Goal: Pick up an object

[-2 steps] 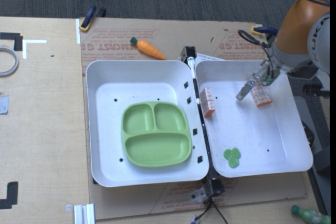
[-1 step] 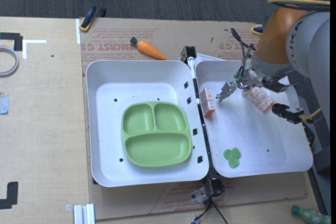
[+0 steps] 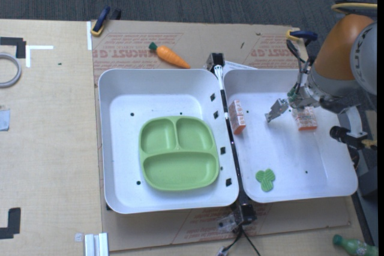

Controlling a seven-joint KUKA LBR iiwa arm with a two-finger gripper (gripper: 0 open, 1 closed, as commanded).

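Just above the right bin's floor, the fingers [image 3: 278,110] hang low in the bin's far half, and whether they stand wide or narrow I cannot tell; nothing shows between them. Beside them, toward the bin's right wall, lies a small red-and-white box [image 3: 306,120], partly under the wrist, near but seemingly not within the grip. A second red-and-white carton [image 3: 237,116] sits against the right bin's left wall, well apart from the fingers, and a green broccoli toy [image 3: 265,179] lies near the bin's near edge. My judgement is that the risk lies in closing beside the small box rather than around it, or nudging it against the wall so it slides away. The right bin [image 3: 336,186] adjoins the left bin [image 3: 120,99], which holds a green divided plate [image 3: 178,153]; an orange carrot [image 3: 170,56] rests on the desk [image 3: 48,147] beyond the bins
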